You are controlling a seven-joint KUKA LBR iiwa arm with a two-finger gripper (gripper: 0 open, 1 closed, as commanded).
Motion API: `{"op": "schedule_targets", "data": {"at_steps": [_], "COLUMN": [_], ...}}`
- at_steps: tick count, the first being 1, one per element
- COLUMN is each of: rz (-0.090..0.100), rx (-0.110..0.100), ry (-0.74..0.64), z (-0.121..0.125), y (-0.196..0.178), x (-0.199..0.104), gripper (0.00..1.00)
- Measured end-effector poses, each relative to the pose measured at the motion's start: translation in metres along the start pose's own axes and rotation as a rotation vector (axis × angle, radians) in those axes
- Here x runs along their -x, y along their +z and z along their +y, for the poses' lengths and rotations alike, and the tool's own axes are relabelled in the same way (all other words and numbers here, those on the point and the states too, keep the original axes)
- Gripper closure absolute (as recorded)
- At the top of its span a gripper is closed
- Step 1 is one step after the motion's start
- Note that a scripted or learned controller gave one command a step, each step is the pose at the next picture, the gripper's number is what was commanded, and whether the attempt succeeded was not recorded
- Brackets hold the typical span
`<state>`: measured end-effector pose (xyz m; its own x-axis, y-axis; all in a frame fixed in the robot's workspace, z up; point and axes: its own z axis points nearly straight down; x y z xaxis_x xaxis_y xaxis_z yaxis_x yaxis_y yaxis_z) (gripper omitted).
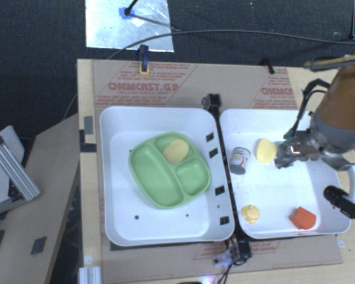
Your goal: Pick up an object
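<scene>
Fingers (pixel 282 157) state unclear, low in right bin (pixel 266 194) just beside yellow lump (pixel 265 150). Left bin (pixel 124 158) holds green tray (pixel 165 179) with yellow food (pixel 176 151). Right bin: can (pixel 239 160), orange block (pixel 303 218), small yellow piece (pixel 250 213).

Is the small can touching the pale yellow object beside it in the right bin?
Apart. In the camera view, a strip of white bin floor shows plainly between the small can and the pale yellow object.

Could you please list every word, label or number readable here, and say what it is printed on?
"CHEMCAST GP": red print on the brown board under the bins, at its top left.
The same print repeated at the board's top right, partly hidden, is not fully readable.
The small can has a label too blurred to read.
</scene>
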<state>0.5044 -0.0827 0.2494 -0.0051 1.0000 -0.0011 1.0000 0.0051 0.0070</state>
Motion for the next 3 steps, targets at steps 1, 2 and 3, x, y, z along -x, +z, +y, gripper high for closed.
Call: {"op": "schedule_targets", "data": {"at_steps": [1,2,3], "rz": [0.001,0.002,0.001], "rx": [-0.002,-0.002,-0.003], "ry": [-0.004,-0.003,-0.003], "z": [0.039,0.074,0.104], "y": [0.012,0.009,0.024], "x": [-0.039,-0.074,-0.120], "gripper": [1.00,1.00,1.00]}}
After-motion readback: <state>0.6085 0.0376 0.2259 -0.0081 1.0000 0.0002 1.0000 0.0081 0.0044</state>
